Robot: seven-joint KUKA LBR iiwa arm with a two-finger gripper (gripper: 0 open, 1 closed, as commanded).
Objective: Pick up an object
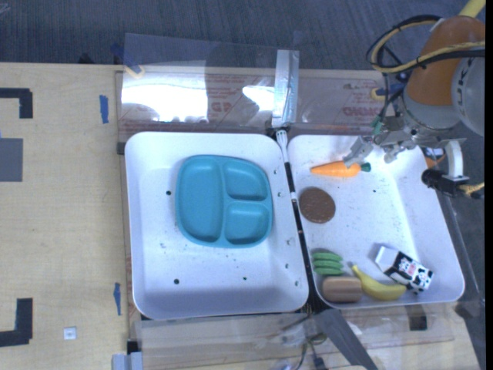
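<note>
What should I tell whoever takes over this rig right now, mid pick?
Gripper: at the far side of the right bin, right by the carrot. I can't tell its state or whether it has a grasp.
Right bin: carrot, brown round disc, green pods, brown bun-like piece, banana, small black-and-white carton.
Left bin: blue divided plate.
Done: nothing visibly lifted.
Left: secure an object and raise it, likely the carrot.

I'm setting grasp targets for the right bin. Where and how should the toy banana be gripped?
Grip the banana across its narrow middle, coming straight down. It lies flat, curving along the bin's near wall, with the bread roll and milk carton crowding its ends.
</note>
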